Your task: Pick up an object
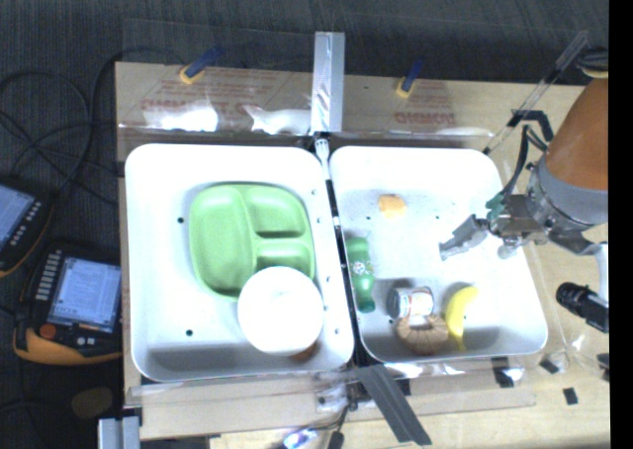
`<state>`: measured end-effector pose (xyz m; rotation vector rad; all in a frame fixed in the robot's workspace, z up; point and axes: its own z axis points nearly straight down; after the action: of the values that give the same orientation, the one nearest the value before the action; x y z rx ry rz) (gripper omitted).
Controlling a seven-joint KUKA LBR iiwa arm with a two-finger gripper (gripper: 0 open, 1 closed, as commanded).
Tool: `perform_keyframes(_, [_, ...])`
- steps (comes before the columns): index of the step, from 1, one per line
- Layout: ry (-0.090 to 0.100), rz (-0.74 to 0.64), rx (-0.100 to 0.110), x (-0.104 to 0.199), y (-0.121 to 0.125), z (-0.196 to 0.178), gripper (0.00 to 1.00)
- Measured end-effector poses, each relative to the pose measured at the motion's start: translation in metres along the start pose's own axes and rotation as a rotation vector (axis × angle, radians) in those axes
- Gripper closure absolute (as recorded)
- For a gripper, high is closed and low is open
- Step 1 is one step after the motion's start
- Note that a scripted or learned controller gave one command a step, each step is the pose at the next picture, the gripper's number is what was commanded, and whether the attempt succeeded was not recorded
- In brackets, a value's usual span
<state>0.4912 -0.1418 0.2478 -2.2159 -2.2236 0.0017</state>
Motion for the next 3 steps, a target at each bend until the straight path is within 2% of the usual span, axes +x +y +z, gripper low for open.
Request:
perform_keyframes(1, [0.001,-0.087,0.0,-0.048,-0.008,0.123,0.0])
perform_keyframes(2, [-0.027,-0.178,-0.06,-0.035,0.01,0.14,0.0])
perform_keyframes(3, [-0.004,-0.237,-0.015,-0.045,-0.002,0.158,0.0])
